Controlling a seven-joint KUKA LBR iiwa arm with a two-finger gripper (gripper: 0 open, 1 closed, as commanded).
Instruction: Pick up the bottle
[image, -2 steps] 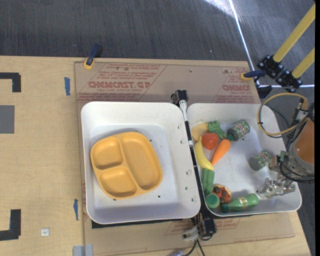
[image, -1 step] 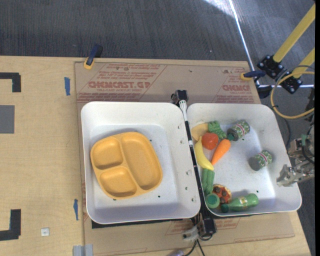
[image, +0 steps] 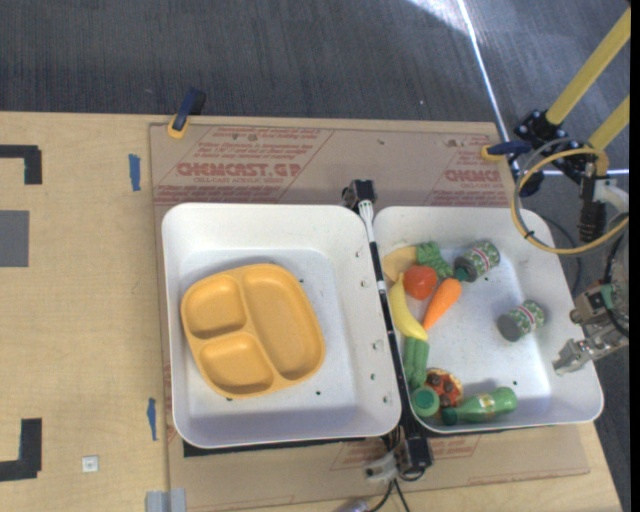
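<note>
Lying in the right bin's (image: 560, 300) near corner, the green bottle (image: 483, 404) touches crowded toys — a grab could slip. Gripper (image: 580, 352) state: cannot tell.

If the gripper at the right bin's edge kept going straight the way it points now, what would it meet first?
Probably the right bin's rim. The gripper sits over that right edge and appears to point downward, though depth from this slanted view is unclear. The green bottle lies further left along the near wall, off that line.
</note>
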